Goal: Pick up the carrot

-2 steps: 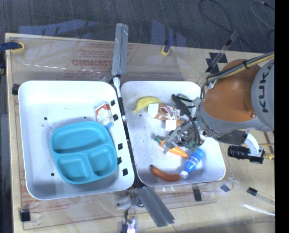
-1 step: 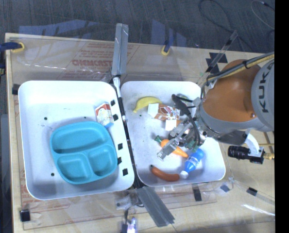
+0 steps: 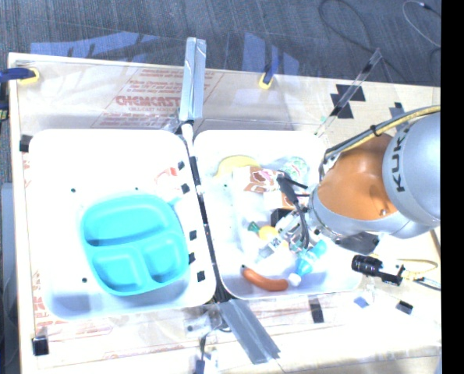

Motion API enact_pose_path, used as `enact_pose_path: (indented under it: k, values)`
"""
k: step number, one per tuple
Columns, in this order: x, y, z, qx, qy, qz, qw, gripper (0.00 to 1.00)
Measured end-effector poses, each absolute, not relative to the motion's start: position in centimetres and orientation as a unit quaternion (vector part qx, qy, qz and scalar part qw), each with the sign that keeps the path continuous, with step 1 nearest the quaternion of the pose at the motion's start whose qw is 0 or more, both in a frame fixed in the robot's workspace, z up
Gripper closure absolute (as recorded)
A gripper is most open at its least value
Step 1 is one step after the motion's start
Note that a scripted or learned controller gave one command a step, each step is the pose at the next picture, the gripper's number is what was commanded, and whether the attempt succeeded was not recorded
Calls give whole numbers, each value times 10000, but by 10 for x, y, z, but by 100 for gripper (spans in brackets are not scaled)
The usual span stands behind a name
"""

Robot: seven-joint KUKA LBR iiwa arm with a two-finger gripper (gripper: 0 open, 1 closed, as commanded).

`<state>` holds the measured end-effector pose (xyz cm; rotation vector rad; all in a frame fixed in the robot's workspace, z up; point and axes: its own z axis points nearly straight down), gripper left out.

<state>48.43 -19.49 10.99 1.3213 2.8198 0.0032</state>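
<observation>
Orange carrot near edge of right bin, gripper low over clutter just beyond it, finger state unclear, teal tray in left bin

Blue tray with three sections in the left bin. Yellow banana near the right bin's top edge.
</observation>
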Motion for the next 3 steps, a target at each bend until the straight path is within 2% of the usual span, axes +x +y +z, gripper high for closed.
enact_pose_path:
  k: [1, 2, 3]
  values:
    - [511, -209, 92, 3833, 9236, -1, 3, 0]
    - [512, -208, 102, 3814, 9244, -1, 7, 100]
    - [508, -131, 228, 3542, 9352, 1, 12, 100]
